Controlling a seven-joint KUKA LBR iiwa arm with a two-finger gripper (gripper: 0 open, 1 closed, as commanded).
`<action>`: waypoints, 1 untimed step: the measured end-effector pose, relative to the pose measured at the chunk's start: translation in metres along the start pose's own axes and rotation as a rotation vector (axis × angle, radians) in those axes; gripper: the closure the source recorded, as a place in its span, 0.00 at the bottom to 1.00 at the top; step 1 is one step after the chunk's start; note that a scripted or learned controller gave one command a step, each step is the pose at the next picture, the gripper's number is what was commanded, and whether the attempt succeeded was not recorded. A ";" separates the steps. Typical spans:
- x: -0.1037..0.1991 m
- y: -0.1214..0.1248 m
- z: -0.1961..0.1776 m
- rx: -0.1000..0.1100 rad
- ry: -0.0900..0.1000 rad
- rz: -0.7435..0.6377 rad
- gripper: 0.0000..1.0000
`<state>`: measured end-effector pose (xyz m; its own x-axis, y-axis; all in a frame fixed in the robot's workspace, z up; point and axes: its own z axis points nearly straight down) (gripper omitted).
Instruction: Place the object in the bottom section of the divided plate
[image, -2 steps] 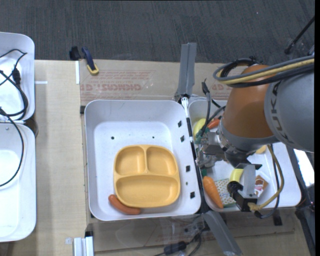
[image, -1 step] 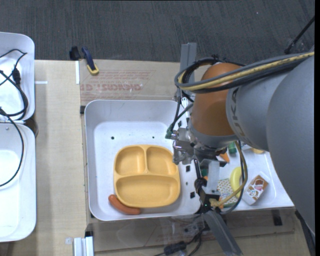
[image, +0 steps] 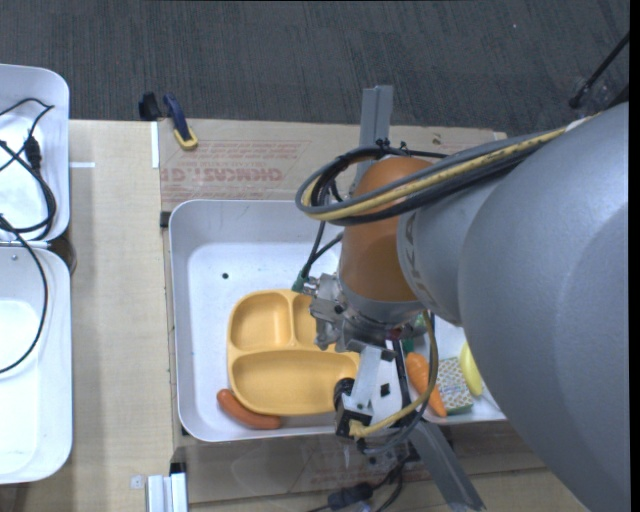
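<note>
The grey arm reaches in from the right and bends steeply down over the right-hand white bin. Its orange band sits straight above the wrist, so the last joint points almost vertically at the bin floor. The claw hangs under that wrist at the right edge of the yellow divided plate, about where the small upper sections meet the wide bottom one. The wrist covers most of it, so I cannot tell whether its fingers are apart or together, or whether anything sits between them.

An orange-red sausage lies on the bin floor, touching the plate's lower left rim from outside. A carrot lies to the right of the wrist, well apart from the sausage. Just beside it is what looks like a yellow-green sponge. The bin rests on a cardboard sheet on the desk.
</note>
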<state>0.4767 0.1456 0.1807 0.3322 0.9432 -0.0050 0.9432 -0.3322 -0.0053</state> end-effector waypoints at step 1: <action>-0.066 0.023 -0.017 -0.001 0.001 -0.017 1.00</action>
<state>0.4771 0.0760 0.1984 0.3159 0.9488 -0.0040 0.9488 -0.3160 -0.0044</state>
